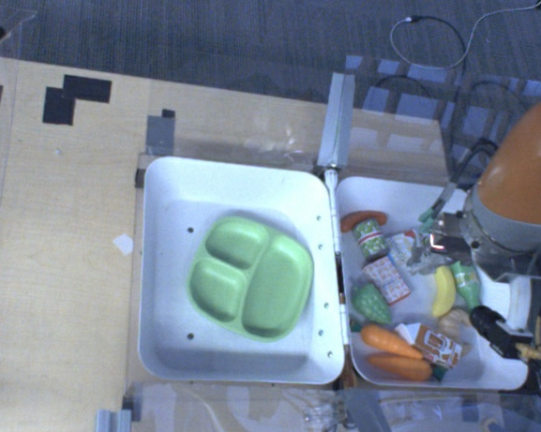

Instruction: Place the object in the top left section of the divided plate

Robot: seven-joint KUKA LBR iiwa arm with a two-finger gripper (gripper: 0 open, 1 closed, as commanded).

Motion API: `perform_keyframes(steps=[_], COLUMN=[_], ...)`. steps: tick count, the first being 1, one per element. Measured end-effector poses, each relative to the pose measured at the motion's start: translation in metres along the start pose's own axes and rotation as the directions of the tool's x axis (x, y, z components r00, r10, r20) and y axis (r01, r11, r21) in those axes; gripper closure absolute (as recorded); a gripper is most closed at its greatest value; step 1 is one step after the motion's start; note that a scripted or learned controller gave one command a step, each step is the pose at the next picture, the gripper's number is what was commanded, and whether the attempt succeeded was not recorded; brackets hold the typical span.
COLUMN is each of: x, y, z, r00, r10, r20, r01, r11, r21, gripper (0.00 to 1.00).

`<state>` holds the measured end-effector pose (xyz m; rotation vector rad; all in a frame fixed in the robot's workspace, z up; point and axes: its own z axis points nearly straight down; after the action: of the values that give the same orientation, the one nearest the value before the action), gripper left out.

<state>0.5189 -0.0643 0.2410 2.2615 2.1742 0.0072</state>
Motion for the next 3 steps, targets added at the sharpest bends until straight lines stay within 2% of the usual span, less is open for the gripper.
perform_keyframes(steps=[1,2,3], x=[0.074,0.128,0.127], y=[-0.030,-0.037,-0.035], z=[0.056,0.055,0.044], r00=[0.988,0.992,0.993], r10=[-0.155,-0.122,-0.122], r20=[-0.001,-0.002,-0.002], r01=[0.155,0.122,0.122], r11=[0.988,0.992,0.993], r21=[0.002,0.003,-0.002], gripper=[1.00,1.00,1.00])
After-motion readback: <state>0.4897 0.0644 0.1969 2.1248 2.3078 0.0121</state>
